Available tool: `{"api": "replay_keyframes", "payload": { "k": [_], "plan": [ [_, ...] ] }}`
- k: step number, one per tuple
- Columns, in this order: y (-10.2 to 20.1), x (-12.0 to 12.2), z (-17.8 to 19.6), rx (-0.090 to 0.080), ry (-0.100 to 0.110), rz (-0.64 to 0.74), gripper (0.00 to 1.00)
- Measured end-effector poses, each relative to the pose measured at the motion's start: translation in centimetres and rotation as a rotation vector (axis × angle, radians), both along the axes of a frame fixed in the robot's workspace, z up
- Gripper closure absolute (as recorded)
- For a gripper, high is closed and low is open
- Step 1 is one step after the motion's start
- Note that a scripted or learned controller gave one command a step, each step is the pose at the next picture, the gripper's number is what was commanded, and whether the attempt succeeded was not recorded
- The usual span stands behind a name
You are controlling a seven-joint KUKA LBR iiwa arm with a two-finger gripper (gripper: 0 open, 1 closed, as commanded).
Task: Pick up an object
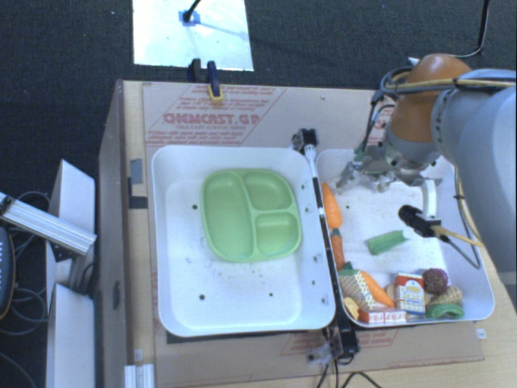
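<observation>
My gripper (pixel 365 179) hangs over the back part of the right bin (pixel 477 285), its two fingers spread open with nothing between them. An orange carrot (pixel 331 204) lies along the bin's left wall, just left of and below the gripper. A green stick-shaped piece (pixel 385 241) rests in the middle of the bin. Toy food items (pixel 400 292), among them a small carton, a dark round piece and an orange wedge, crowd the front of the bin.
The left bin (pixel 182 297) holds a green divided plate (pixel 250 214). A second small orange piece (pixel 338 249) lies by the divider between the bins. A black part with a yellow cable (pixel 416 218) hangs from the arm over the right bin.
</observation>
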State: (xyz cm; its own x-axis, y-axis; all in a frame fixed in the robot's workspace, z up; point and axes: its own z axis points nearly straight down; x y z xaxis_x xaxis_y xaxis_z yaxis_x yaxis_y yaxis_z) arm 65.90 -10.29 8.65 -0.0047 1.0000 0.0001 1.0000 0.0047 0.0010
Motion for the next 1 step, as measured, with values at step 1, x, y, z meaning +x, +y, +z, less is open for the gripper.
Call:
{"api": "replay_keyframes", "payload": {
  "k": [1],
  "plan": [
    [-1.36, -6.92, -0.23, 0.0, 0.001, -0.004, 0.0]
  ]
}}
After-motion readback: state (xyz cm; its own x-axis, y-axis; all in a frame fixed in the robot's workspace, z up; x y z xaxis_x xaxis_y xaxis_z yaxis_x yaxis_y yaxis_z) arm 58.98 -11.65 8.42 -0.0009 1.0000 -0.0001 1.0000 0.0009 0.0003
